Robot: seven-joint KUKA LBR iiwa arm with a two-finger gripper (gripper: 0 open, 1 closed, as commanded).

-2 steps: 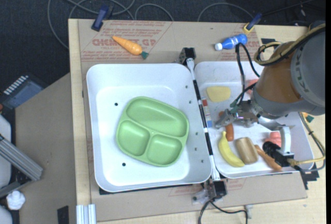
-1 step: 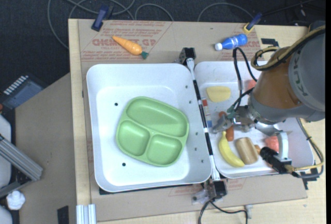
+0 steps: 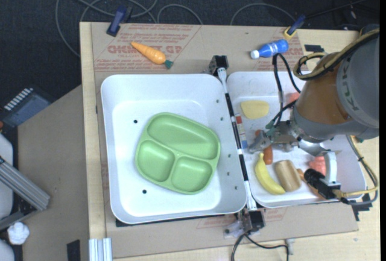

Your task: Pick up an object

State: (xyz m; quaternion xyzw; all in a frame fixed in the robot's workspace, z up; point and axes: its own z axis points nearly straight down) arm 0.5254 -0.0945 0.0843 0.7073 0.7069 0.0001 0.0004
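writing: red print on the cardboard [image 3: 181, 43] at the far side of the surface [image 3: 96, 151]; starts "GR", rest too faint and cut off to read
arm [image 3: 338, 97]: reaches in from the right, over the right bin [image 3: 265, 80]
gripper [image 3: 265, 140]: low over the right bin's left-middle; cannot tell whether its fingers are apart or together; nothing visibly between them
banana [image 3: 266, 176]: right bin, near-left part, just near of the gripper; long axis runs far to near, curving rightward at the near end
brown roll [image 3: 287, 175]: just right of the banana, touching or almost; long axis far-left to near-right
yellow piece [image 3: 255, 110]: right bin, far-left part, far of the gripper
red piece [image 3: 318, 164]: right bin, right of the roll
tray [image 3: 178, 152]: green, three compartments, middle of the left bin [image 3: 120, 97]
carrot [image 3: 151, 52]: on the cardboard, far of the left bin; tip points far-left, green end near-right
bottle [image 3: 270, 49]: blue and white, lying far of the right bin; cap points left
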